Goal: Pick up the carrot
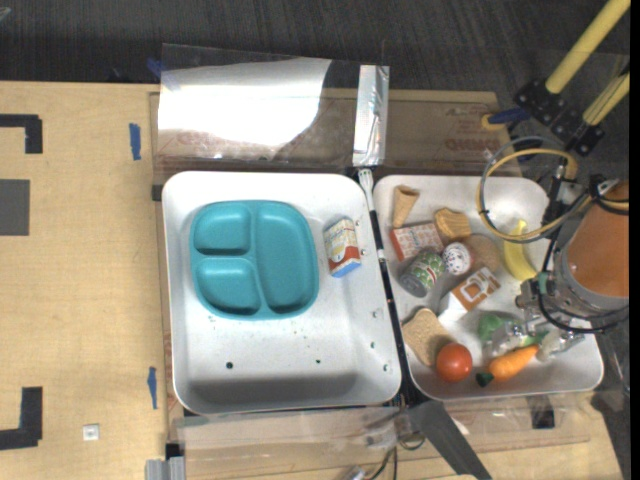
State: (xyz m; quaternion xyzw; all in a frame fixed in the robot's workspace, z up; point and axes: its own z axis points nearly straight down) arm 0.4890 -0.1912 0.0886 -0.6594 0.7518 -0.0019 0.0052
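Note:
The carrot (511,363) is orange and lies near the front edge of the right bin (580,373), with its green end toward a red tomato (454,362). The gripper (543,330) hangs low over the front right part of that bin, just above and to the right of the carrot, under the arm's orange band (603,253). Dark cables and the wrist hide its tips. Nothing visibly lifted shows at the gripper, and the carrot rests on the bin floor.
Crowded around the carrot are a green leafy piece (495,326), a bread slice (422,330), a small carton (476,288), a can (423,271), a banana (515,253) and a cone (404,204). The left bin (200,368) holds a teal divided plate (253,258) and a small carton (342,245).

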